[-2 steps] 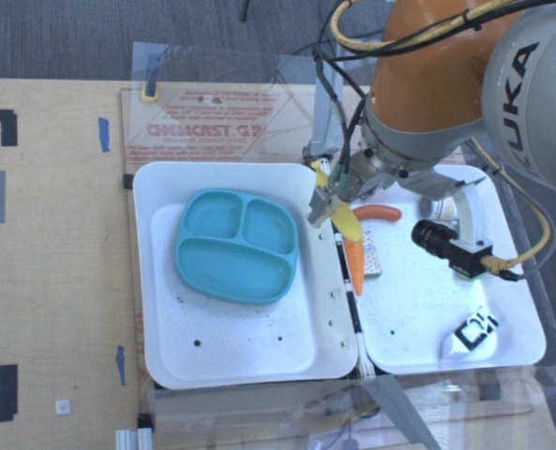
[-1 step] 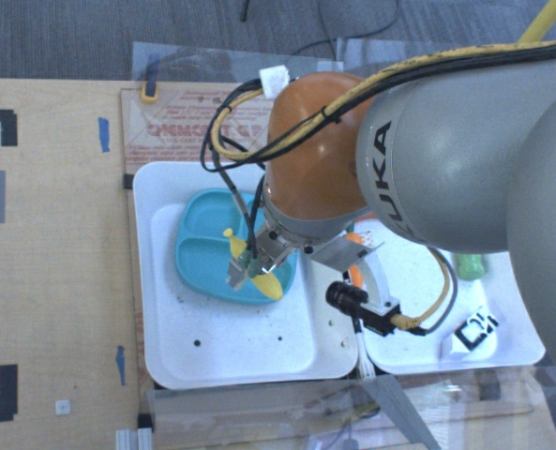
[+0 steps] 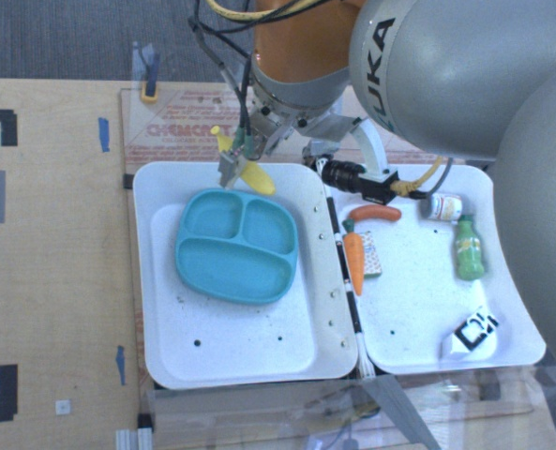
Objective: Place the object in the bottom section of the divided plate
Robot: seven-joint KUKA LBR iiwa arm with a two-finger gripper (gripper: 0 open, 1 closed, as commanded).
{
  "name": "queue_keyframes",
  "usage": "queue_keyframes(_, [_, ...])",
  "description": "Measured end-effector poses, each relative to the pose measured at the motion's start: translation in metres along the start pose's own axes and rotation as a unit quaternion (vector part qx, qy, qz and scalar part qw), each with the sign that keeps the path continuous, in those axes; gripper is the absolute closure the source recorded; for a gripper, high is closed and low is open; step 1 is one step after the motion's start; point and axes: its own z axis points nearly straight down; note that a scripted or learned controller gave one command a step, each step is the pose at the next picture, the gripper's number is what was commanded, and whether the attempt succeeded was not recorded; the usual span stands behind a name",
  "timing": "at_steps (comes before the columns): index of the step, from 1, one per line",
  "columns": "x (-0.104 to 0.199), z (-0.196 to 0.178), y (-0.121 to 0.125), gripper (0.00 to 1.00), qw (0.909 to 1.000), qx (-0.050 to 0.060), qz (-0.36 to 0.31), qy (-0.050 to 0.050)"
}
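Looming closest to the lens, the grey arm (image 3: 465,54) with its orange band covers the upper right and reaches down toward the blue divided plate (image 3: 237,247), which serves as the landmark. That plate lies in the left white bin (image 3: 165,345), its one wide section on the side nearer the camera and two smaller sections on the far side. Just beyond the plate's far rim, the gripper (image 3: 235,162) hangs with its jaws clenched on a yellow banana (image 3: 255,176); the fruit sticks out from between the fingers, tilted, its lower end just above the plate's far edge. Judging by its look, the banana is a light, stiff plastic toy, smooth and a little slippery, so a hold across its thicker middle should be steadier than one at the tapered tip. Right of the plate, in the other bin, lie a carrot (image 3: 353,259), a sausage (image 3: 375,213) and a green bottle (image 3: 468,248).
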Motion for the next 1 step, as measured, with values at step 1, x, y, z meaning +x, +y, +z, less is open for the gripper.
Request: queue_keyframes(1, [0.0492,0.0994,-0.0563,1.0,0.9997,0.001,-0.026,0.001])
